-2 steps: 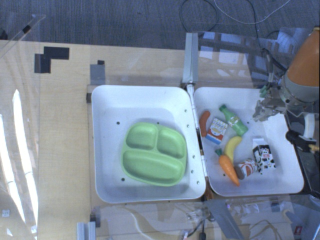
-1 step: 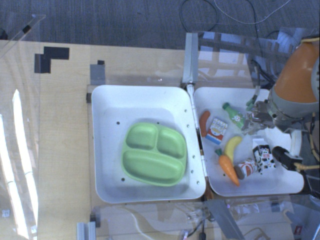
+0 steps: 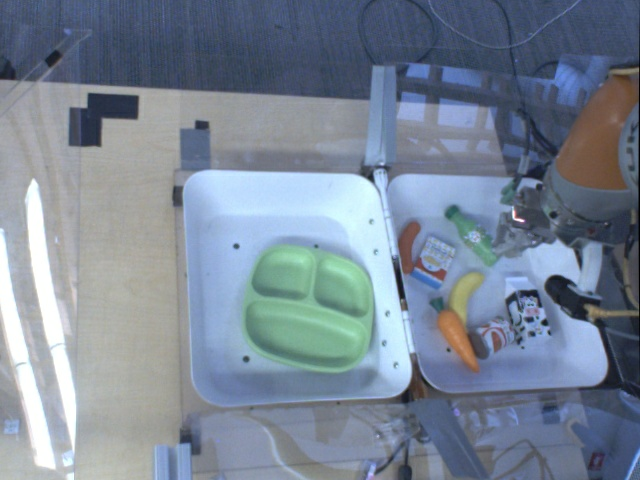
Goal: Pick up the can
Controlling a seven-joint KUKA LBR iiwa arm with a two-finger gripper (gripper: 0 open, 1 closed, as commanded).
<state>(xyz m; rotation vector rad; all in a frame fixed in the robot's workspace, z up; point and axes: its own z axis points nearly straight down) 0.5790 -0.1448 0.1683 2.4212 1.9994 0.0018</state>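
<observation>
I cannot tell how my gripper stands — it hangs over the right bin, just beside the green bottle. The can lies on its side at my six o'clock, between the carrot and the cow-patterned carton.

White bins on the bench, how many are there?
2. The left bin holds a green divided plate; the right bin holds the toy food items, beneath the gripper. None appears hidden.
</observation>
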